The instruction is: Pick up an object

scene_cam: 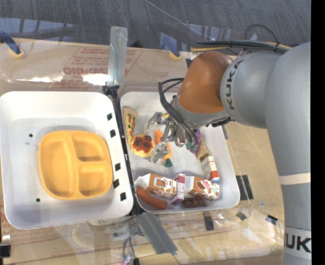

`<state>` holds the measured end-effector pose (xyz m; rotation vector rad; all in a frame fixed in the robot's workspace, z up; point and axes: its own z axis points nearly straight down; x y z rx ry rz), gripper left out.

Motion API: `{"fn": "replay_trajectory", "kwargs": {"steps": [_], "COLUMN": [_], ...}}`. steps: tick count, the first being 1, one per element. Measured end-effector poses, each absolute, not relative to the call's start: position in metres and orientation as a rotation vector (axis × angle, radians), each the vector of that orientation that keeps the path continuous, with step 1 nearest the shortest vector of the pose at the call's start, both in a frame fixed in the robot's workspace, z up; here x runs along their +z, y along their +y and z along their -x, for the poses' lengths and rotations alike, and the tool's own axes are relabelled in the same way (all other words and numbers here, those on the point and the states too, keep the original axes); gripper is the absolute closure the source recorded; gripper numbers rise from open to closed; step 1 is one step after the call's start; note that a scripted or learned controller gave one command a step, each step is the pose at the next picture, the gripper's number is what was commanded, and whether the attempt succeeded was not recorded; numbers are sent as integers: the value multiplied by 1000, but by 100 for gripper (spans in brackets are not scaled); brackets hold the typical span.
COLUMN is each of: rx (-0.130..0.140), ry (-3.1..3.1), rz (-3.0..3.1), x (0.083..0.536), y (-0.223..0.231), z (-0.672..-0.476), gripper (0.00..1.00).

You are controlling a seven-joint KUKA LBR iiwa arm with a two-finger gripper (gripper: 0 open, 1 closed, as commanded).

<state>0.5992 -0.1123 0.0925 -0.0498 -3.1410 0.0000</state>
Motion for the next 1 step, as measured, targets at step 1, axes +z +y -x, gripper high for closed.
{"fn": "replay_trajectory", "kwargs": {"steps": [1], "rx": [1], "ry": [-3153], "rz": [37], "x": [109], "y": [-110], "z": [-604], "gripper": [100]}}
